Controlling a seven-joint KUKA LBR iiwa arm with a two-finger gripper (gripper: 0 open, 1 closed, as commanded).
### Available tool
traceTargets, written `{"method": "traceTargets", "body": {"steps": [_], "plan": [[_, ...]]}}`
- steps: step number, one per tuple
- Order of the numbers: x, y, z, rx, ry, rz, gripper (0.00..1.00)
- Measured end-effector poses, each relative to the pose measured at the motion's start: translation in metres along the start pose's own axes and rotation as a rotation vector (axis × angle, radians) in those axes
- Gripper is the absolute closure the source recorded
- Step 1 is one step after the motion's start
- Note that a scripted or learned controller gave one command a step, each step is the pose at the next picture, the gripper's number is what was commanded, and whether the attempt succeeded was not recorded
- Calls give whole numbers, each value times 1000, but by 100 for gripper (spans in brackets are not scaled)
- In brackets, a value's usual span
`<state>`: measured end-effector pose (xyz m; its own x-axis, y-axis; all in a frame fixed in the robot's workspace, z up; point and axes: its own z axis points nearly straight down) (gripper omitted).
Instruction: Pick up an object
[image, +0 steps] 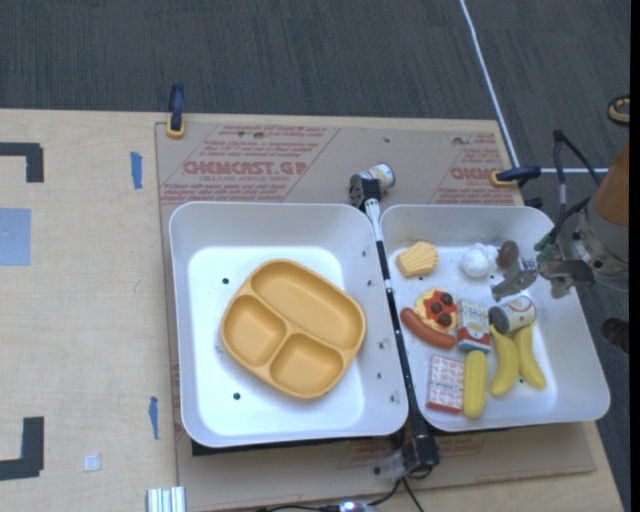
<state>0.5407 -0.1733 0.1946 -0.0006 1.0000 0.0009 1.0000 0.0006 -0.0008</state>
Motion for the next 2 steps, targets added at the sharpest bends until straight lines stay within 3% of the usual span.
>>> {"method": "traceTargets", "body": {"steps": [1, 2], "plan": [[38, 10, 97, -12, -6, 2, 0], [68, 1, 102, -19, -13, 7, 0]]}}
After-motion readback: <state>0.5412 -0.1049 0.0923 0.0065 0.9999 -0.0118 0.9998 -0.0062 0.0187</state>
